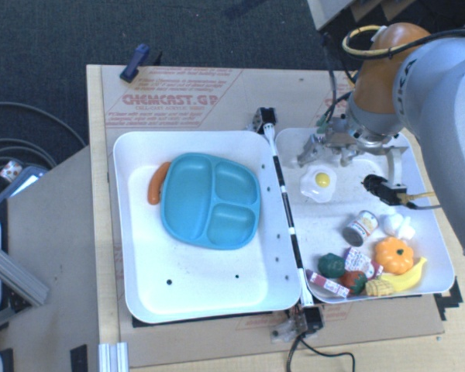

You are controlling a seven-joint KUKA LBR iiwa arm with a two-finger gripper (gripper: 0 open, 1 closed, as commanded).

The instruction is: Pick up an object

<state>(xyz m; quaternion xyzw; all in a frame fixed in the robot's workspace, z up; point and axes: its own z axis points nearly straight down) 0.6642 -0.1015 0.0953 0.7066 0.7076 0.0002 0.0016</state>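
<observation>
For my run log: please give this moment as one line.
gripper: above fried egg, right bin | holding: nothing seen | blue tray: left bin

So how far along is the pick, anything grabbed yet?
Nothing looks picked yet. The gripper sits low in the right bin, just above the fried egg, with nothing seen between its fingers. The can, pumpkin and banana lie untouched. Grasp and lift remain.

Bench (178, 91) — two white bins (139, 285) (side by side).

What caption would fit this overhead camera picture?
Robot gripper hovering above a toy fried egg in the right bin; blue tray sits left.
</observation>
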